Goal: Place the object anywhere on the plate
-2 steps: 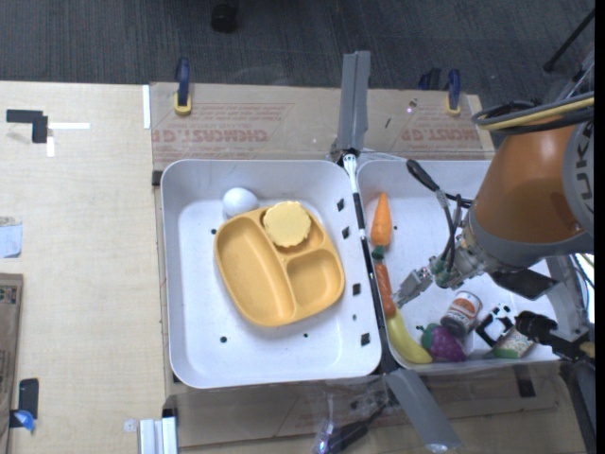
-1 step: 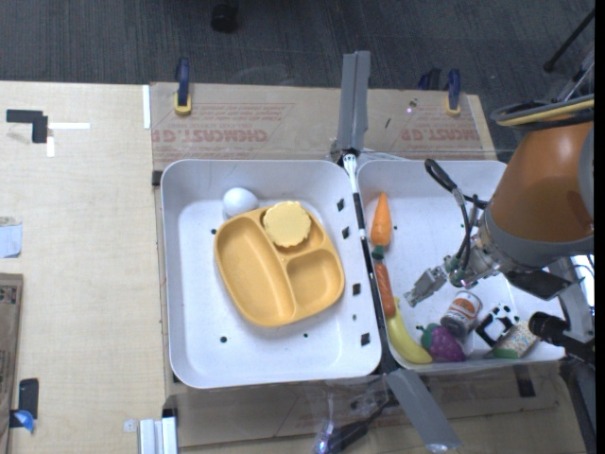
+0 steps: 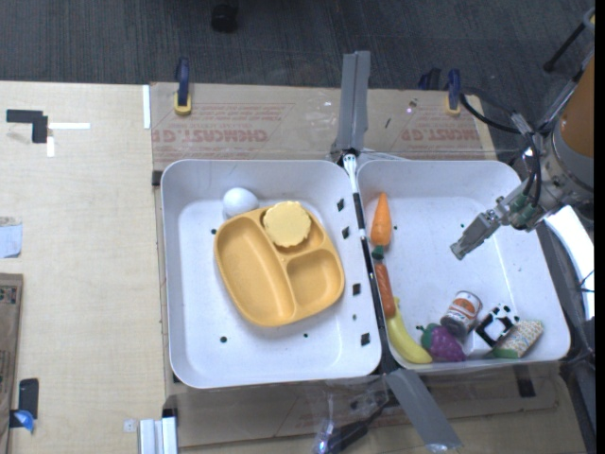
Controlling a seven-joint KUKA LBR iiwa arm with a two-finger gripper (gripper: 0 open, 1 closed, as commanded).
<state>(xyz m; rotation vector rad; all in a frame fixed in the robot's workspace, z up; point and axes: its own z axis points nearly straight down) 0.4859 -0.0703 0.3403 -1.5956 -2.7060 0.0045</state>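
Gripper [image 3: 470, 244] position is what I check first: it hangs over the upper middle of the right bin [image 3: 430, 189], reaching in from the right edge, its fingertips pointing down and to the left. I can't tell from this slanted look whether it is spread or closed, since the tips blur into one grey shape; nothing shows clamped between them, so I treat it as carrying nothing.

The task names no particular object, so I read the candidates. A carrot [image 3: 380, 218] stands nearly upright along the left wall of that bin, left of the gripper and at about its height in the frame, long axis running top to bottom. Below it lies what looks like a red pepper [image 3: 384, 289], then a banana [image 3: 407, 340] curving toward the bottom corner. A small can [image 3: 462, 311], a purple grape bunch [image 3: 445, 342], a black-and-white toy [image 3: 498, 324] and a corn cob [image 3: 522, 339] crowd the lower right, directly below the gripper and closer to it than the banana.

The yellow divided plate [image 3: 274, 282] sits in the left bin [image 3: 189, 282], well apart from the gripper, with a round yellow piece [image 3: 286, 223] already on its top compartment and a white egg [image 3: 239, 200] just beside its upper rim.

My judgement: whatever I pick must travel left across the divider between the bins.
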